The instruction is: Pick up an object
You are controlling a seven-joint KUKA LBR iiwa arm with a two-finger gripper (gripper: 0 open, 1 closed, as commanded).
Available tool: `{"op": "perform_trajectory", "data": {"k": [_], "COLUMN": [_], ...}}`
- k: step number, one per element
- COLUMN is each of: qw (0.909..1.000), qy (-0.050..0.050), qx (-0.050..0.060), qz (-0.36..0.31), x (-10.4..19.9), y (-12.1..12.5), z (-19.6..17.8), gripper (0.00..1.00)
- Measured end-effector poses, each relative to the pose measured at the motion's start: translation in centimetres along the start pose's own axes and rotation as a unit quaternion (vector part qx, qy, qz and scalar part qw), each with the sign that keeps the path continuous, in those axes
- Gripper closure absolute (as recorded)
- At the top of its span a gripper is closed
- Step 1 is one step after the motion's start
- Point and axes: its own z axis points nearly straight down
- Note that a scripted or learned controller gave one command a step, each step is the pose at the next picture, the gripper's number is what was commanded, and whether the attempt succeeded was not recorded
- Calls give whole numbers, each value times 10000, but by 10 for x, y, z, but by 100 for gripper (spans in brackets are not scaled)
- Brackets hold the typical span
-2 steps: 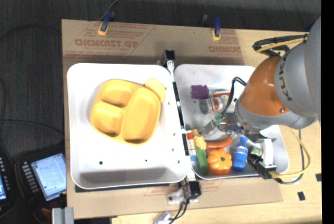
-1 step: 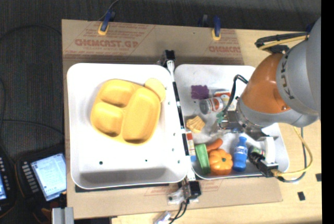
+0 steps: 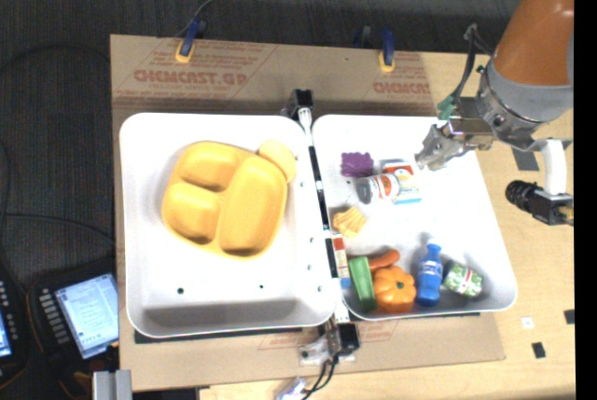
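Note:
My gripper [image 3: 435, 153] hangs over the far right part of the right bin [image 3: 485, 202], just right of a small can with a red and white label [image 3: 388, 183]. Nothing shows between its fingers. Further left lie purple grapes [image 3: 356, 164] and a yellow waffle-like piece [image 3: 350, 221]. At the near edge sit a green vegetable [image 3: 360, 281], a red pepper [image 3: 382, 259], an orange pumpkin [image 3: 394, 288], a blue bottle [image 3: 429, 274] and a green can [image 3: 464, 280].
The left bin [image 3: 140, 230] holds a large yellow plastic bread-like mould [image 3: 224, 198] with a pale round piece [image 3: 277, 159] at its far corner. A black divider strip [image 3: 317, 193] runs between the bins. Bare floor lies at mid right of the right bin.

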Motion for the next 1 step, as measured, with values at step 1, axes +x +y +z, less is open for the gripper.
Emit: {"op": "perform_trajectory", "data": {"k": [1], "qw": [10000], "qy": [-1], "qx": [11], "qz": [1], "x": [0], "y": [0], "z": [1], "gripper": [0]}}
